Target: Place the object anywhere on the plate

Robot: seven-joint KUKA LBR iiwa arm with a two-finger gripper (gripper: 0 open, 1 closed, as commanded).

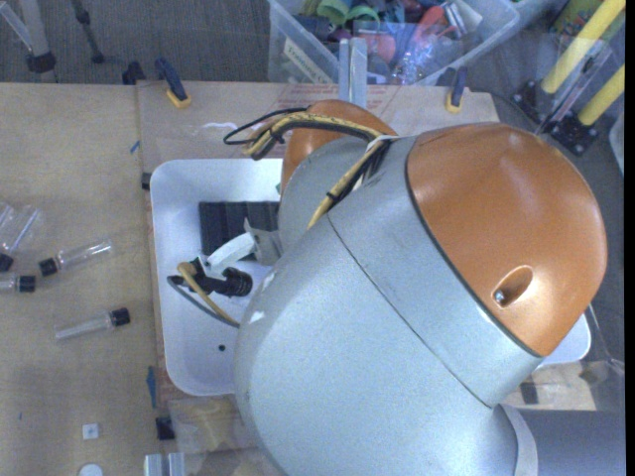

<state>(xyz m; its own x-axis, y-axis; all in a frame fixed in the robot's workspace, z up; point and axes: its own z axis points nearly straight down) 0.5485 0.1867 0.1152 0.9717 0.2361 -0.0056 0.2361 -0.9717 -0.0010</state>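
Looking down from the fixed camera and getting mostly the arm (397, 305). Reaches in from 4 o'clock, blots out nearly all of the right bin (583, 340) and half of the left bin (164, 266). Ends with the gripper (260, 248) low over the left bin's middle, tucked beneath the orange band (322, 132). Cannot tell how wide the gripper stands, nor whether anything sits in it.

Spotting a black slab (223, 224) flat on the left bin's floor, just beside the gripper at 10 o'clock. Seems to run its long axis 9 to 3, with the 3 o'clock end lost behind the arm. Taking that slab for the object, though only as a guess. Cannot place the plate: hidden, probably beneath the arm toward 3 o'clock.

Judging the coming move, then: turns on that short offset toward 10 o'clock, and on squaring up across the slab's short side, 12 to 6.

Noting clear vials (84, 256) loose on the bench (69, 167) at 9 o'clock, well apart and of no concern.
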